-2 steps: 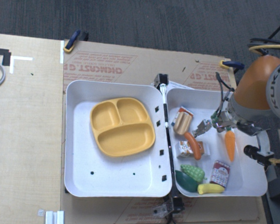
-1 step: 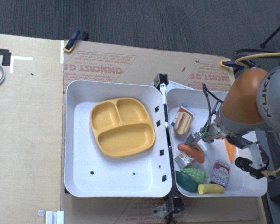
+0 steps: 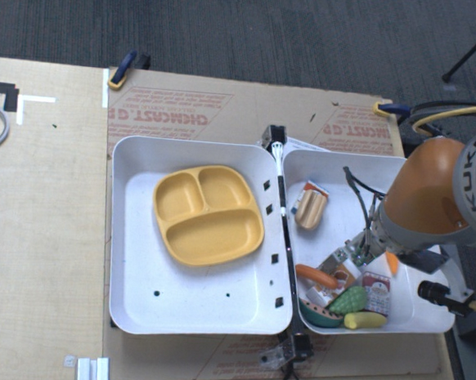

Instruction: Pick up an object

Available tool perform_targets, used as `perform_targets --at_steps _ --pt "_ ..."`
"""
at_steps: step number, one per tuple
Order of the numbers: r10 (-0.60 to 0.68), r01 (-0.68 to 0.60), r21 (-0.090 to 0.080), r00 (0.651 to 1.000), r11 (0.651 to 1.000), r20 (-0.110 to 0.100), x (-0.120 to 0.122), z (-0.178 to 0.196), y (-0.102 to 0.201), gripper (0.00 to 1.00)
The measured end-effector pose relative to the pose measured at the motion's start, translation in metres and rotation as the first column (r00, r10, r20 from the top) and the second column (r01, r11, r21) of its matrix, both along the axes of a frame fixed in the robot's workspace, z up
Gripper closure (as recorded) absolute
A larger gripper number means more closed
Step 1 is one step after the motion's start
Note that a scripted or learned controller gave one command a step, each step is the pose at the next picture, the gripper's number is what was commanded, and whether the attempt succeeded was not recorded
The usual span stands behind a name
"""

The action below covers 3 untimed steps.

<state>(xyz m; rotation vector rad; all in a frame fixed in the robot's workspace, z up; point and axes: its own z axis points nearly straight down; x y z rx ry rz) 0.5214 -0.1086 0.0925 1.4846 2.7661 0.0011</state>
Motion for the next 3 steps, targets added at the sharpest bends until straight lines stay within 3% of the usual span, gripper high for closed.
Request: perform_targets --at_steps 1,2,3 --pt "-0.003 0.003 0.0 1.0 1.0 0.003 0.001 0.01 0.0 1.0" --pt "0.321 -0.321 -0.002 0.947 0.947 0.001 0.029 0.215 0.001 1.0" --pt "0.319 -0.319 -0.004 0.948 0.948 0.004 0.03 0.225 0.001 1.0"
